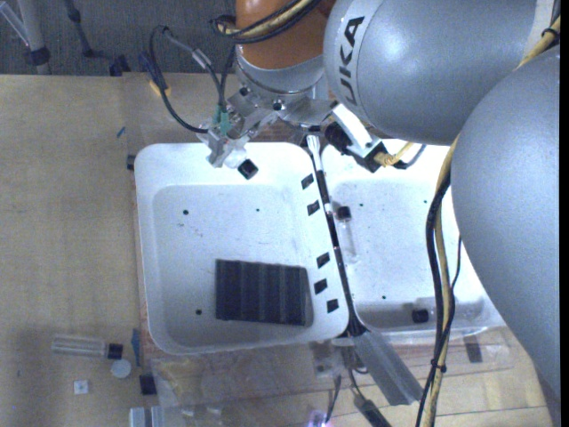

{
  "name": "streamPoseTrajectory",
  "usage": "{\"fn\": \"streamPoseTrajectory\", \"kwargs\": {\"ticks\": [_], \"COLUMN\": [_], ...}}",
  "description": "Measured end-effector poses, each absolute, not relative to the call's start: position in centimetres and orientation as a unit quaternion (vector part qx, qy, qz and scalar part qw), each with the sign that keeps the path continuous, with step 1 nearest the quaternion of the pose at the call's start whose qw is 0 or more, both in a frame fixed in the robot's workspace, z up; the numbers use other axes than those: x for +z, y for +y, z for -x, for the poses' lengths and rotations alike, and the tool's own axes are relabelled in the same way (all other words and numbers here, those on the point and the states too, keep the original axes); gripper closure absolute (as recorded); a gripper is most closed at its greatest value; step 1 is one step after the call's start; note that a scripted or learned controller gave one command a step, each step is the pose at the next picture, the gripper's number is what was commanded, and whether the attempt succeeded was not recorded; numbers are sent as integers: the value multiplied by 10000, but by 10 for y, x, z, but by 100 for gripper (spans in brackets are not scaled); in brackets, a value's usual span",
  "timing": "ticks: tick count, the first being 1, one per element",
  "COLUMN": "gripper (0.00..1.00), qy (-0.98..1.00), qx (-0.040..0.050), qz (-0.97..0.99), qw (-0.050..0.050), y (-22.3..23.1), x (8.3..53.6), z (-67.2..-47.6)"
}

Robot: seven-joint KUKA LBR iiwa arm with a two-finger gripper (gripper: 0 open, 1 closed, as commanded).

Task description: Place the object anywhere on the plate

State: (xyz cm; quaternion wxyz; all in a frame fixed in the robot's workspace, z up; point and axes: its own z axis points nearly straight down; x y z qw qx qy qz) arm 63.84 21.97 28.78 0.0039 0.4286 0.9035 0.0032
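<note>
- The arm point(418, 52) reaches in from the right and fills the far right of the scene, its orange band point(276, 12) at the far edge.
- The gripper point(233, 149) hangs over the far rim of the left bin point(160, 238); whether it is apart or together I cannot tell.
- A dark ribbed plate point(262, 292) lies flat on the near floor of the left bin.
- A small clear tube-like object point(342, 229) lies in the right bin point(400, 238), near the wall between the bins, well apart from the plate.
</note>
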Motion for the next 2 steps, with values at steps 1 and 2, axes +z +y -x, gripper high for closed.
{"fn": "streamPoseTrajectory", "kwargs": {"ticks": [1,2], "gripper": [100,100], "qy": [9035,9035], "qx": [48,63], "qz": [-4285,-4284], "qw": [58,76], "y": [220,221], "x": [298,309], "z": [-639,-640]}}
